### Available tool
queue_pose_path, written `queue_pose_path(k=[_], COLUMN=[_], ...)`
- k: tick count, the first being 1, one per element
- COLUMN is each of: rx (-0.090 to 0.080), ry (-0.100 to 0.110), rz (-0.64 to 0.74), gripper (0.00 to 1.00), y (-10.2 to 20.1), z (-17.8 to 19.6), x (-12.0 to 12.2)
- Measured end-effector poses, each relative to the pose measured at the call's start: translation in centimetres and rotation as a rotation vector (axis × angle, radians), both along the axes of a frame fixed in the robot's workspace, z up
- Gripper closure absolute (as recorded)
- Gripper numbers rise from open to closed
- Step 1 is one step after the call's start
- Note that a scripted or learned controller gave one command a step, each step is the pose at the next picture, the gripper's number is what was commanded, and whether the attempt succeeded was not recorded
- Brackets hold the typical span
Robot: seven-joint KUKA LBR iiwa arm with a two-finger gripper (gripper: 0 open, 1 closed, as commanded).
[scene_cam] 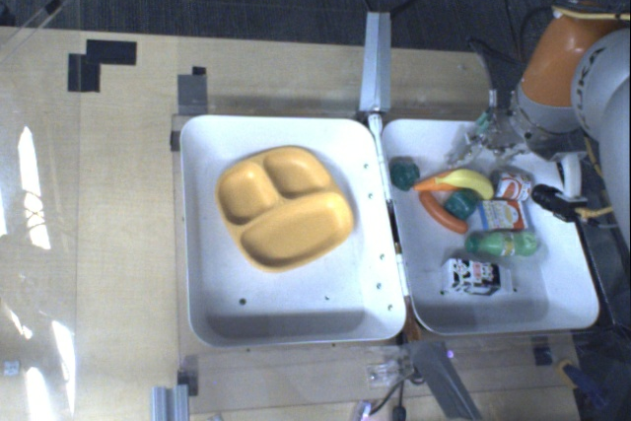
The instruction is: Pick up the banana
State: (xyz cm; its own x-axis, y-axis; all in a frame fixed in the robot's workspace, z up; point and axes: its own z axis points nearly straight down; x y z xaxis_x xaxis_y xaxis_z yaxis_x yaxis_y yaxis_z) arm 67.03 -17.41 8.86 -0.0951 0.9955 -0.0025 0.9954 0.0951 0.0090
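I was on the approach, nothing lifted yet. The banana lay in the right bin, touching a carrot and a teal block. My hand hung over the bin's far edge, just beyond the banana; its grip I could not tell. Next I judged I must come down squarely over the banana.

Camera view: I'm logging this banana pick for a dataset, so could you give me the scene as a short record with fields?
target: small yellow banana, right white bin, lying in a cluster of toys
neighbours: orange carrot-like toy, teal block, green bottle
left white bin: yellow three-compartment plate
gripper: over right bin's far edge, above and right of the banana
banana held: no
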Motion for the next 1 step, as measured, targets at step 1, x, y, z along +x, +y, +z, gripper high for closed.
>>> queue_pose_path(k=[1], rx=[-0.001], ry=[-0.008], rz=[0.003], gripper=[1.00], y=[0.15], z=[1.31], x=[0.27])
